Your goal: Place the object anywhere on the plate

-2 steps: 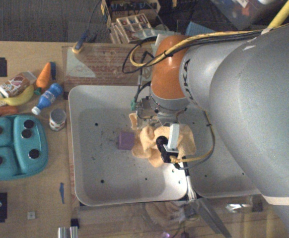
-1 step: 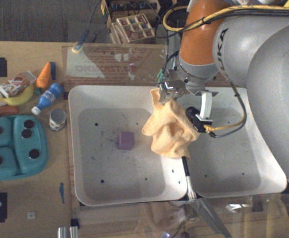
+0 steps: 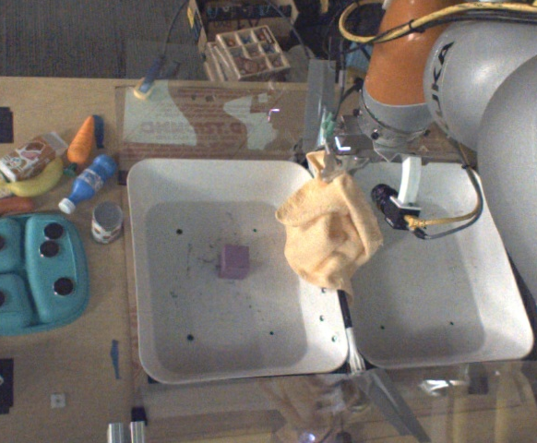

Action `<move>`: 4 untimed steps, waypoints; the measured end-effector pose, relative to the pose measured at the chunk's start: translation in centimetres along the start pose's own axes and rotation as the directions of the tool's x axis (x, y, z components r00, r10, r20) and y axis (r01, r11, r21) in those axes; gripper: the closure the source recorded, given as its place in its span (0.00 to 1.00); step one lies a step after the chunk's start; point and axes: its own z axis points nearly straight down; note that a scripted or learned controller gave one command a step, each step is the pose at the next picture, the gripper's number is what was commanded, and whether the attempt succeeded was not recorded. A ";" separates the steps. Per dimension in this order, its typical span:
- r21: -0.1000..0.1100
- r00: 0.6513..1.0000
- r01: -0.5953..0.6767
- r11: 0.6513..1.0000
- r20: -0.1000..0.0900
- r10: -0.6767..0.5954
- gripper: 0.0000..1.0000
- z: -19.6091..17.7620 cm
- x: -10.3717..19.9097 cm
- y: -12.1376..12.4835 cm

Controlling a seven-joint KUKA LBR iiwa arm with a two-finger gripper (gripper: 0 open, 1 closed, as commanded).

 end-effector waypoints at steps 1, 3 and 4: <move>0.000 1.000 0.027 1.000 0.000 -0.027 1.00 -19.8 -4.5 -4.7; 0.002 0.989 -0.147 0.989 -0.003 0.147 1.00 8.8 11.3 -12.6; -0.008 0.954 -0.299 0.954 -0.004 0.299 1.00 9.5 11.2 -3.3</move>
